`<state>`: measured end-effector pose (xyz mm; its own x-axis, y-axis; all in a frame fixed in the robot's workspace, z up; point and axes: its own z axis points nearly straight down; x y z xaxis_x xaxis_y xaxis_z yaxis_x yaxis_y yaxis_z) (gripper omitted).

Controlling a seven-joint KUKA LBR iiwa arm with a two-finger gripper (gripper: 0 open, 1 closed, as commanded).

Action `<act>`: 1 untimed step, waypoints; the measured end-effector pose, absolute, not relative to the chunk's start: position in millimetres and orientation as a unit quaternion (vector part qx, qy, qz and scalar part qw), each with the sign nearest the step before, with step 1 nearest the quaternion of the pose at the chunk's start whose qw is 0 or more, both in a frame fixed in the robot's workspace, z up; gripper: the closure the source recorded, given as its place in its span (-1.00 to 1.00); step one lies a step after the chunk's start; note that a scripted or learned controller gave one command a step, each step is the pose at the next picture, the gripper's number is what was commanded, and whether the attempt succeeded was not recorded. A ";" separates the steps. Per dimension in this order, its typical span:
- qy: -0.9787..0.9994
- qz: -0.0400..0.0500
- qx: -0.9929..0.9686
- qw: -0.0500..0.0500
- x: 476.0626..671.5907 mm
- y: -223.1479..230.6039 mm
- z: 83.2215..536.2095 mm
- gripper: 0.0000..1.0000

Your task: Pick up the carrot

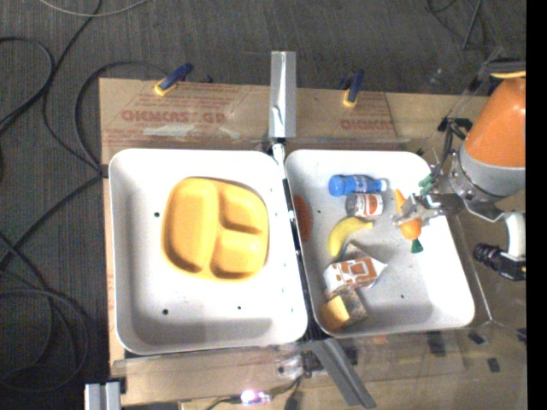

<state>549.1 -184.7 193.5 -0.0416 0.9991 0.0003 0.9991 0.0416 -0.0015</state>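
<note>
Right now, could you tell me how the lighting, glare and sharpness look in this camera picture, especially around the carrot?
In the camera view, the light is even but soft: the white bins look slightly washed out, and the yellow tray throws only faint shadows. In the same view, the carrot by the gripper is small and blurry, so its grip is unclear. A small bright glint sits at the bench's lower edge.

A robotics lab, by the look of it: two shallow white plastic bins (120, 254) side by side on a cardboard-covered tabletop (205, 114) held by blue and yellow spring clamps (173, 79), loose black cables (51, 67) trailing across dark grey carpet (367, 24).
</note>
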 end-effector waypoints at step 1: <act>-0.719 0.001 -0.695 0.000 567.7 -216.6 240.4 1.00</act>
<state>567.7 -216.6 240.4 -0.0342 0.9994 -0.0010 0.9994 0.0342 -0.0012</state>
